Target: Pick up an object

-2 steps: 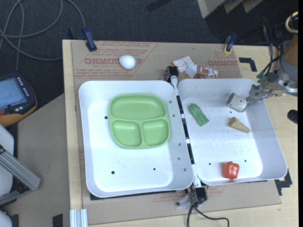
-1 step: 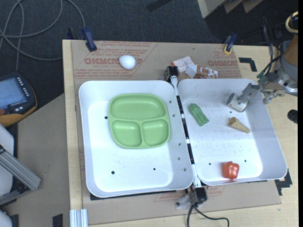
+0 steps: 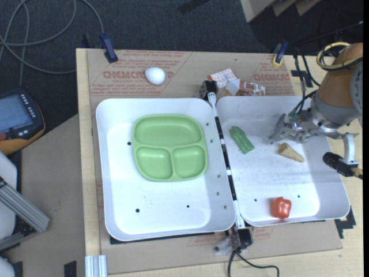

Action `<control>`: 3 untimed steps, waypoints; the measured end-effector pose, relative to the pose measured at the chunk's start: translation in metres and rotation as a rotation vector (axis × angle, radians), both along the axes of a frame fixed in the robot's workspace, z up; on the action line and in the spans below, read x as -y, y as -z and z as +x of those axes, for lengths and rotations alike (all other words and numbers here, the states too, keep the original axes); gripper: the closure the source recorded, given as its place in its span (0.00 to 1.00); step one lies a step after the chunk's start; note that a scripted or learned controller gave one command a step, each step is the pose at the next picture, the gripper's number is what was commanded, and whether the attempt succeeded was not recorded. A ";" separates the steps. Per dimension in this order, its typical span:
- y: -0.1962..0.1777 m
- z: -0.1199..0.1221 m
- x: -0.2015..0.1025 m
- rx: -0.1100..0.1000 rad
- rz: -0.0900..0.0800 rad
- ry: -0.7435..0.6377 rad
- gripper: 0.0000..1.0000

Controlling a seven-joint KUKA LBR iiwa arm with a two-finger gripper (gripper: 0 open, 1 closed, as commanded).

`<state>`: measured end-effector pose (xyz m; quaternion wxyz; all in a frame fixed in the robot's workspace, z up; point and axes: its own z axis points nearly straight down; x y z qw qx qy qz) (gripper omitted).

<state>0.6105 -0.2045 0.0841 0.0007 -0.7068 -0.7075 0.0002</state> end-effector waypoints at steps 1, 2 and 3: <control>-0.001 0.040 -0.037 0.004 -0.002 -0.001 0.00; -0.002 0.057 0.012 -0.010 0.017 -0.003 0.00; -0.013 0.058 0.013 -0.002 0.010 -0.004 1.00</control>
